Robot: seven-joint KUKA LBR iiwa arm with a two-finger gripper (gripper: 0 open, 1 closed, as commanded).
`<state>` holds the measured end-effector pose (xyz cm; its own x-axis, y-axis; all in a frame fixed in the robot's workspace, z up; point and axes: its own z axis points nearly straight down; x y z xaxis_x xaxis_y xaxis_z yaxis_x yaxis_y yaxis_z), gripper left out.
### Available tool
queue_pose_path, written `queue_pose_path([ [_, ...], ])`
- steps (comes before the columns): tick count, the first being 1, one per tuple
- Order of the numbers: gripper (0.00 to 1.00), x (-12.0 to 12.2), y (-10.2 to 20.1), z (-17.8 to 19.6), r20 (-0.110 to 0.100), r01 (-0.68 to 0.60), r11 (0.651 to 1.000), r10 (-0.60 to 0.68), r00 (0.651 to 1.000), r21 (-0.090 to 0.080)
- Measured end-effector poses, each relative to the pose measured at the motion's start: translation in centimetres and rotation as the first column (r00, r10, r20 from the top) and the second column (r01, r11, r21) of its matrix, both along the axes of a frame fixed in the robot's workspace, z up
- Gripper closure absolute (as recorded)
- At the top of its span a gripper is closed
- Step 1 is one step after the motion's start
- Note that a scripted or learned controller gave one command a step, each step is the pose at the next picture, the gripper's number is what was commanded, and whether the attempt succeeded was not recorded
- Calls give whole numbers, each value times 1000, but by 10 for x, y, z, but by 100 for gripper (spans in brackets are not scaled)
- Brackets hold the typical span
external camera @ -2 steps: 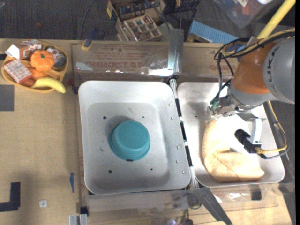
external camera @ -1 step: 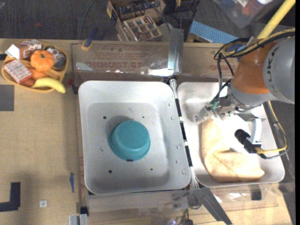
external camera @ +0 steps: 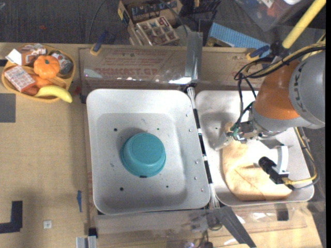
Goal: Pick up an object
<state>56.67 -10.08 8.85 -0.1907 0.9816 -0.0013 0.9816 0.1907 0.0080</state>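
Note:
A teal bowl [external camera: 144,154] lies upside down in the middle of the left bin [external camera: 103,107]. A flat tan, cloth-like piece [external camera: 248,182] covers the near half of the right bin [external camera: 217,107]. My gripper [external camera: 234,135] hangs low over the right bin, at the tan piece's far left corner. The grey arm with its orange band [external camera: 276,99] hides the bin's far right part. I cannot make out whether the gripper touches the tan piece.
A basket [external camera: 10,79] with a small pumpkin, a banana and packets sits on the bench at the far left. A clear plastic sheet [external camera: 139,66] runs along the back of the bins. Boxes and clutter lie on the floor beyond.

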Motion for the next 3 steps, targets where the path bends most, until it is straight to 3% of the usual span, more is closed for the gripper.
queue_pose_path([
  [1, 100, 1, -2, 11, 6, 5, 1000, -5, 1000, 0],
  [2, 0, 1, -2, 11, 6, 5, 1000, -5, 1000, 0],
  [3, 100, 2, -4, 22, 9, 9, 1000, -9, 1000, -1],
])
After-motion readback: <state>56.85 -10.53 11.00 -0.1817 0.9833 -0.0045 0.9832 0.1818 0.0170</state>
